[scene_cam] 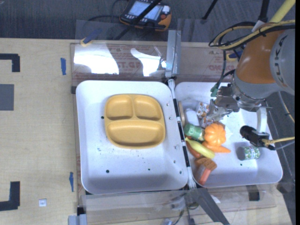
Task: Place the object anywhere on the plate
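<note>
A yellow three-compartment plate sits in the middle of the left white bin on the tabletop, nothing resting on it. In the right bin, toy food is heaped against the left wall: an orange pumpkin, a green piece just beside it, a yellow banana and an orange carrot nearer the front. The grey-and-orange arm reaches in from the right, its end effector low over the far side of the heap, just above the pumpkin; whether it is open or gripping anything cannot be told.
</note>
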You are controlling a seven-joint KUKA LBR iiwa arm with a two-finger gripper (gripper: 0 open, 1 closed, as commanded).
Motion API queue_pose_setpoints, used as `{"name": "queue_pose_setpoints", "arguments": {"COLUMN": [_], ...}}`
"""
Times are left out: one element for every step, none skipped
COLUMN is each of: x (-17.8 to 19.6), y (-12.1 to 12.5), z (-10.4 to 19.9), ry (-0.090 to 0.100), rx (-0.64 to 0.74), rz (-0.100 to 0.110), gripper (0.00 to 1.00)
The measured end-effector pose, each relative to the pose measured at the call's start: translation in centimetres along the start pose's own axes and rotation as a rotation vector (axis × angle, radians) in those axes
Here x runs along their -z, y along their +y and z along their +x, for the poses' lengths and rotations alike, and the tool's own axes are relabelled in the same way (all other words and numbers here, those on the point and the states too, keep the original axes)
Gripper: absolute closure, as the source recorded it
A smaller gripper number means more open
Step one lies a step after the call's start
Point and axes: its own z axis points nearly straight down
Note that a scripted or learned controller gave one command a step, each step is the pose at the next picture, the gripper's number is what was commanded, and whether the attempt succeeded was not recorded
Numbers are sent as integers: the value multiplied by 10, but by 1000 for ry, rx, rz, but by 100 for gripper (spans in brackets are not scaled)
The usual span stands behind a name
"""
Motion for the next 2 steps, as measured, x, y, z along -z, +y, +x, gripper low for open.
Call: {"name": "queue_pose_setpoints", "arguments": {"x": [-8,-6], "y": [-56,40], "z": [44,111], "ry": [-2,-7], "rx": [378,840], "rz": [-4,-13], "gripper": [100,100]}}
